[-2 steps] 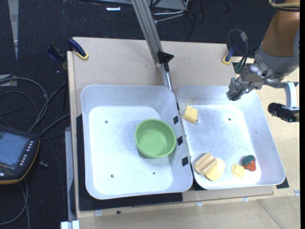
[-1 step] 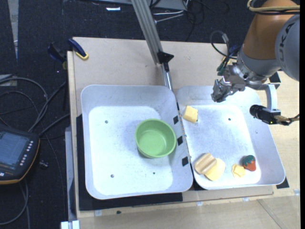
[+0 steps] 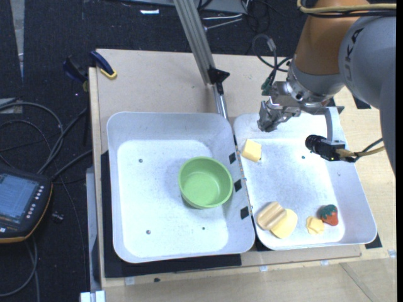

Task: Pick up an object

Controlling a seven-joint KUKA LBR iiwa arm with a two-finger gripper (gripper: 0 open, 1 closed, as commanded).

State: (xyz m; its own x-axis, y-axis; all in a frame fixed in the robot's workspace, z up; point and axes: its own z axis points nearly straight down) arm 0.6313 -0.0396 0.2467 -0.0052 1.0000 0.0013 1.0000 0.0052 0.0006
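Note:
My gripper hangs over the far left corner of the right bin, with nothing visible between its fingers. A pale yellow block lies just below and left of it, near the bin's left wall. Near the front of that bin rest a yellow banana-like piece, a small yellow chunk and a red strawberry toy. A green bowl sits upright in the left bin.
A grey metal pole slants from the top down to the gap between the bins. A black cable fitting hangs off the arm over the right bin. A blue and yellow clamp sits at the bench's far left corner.

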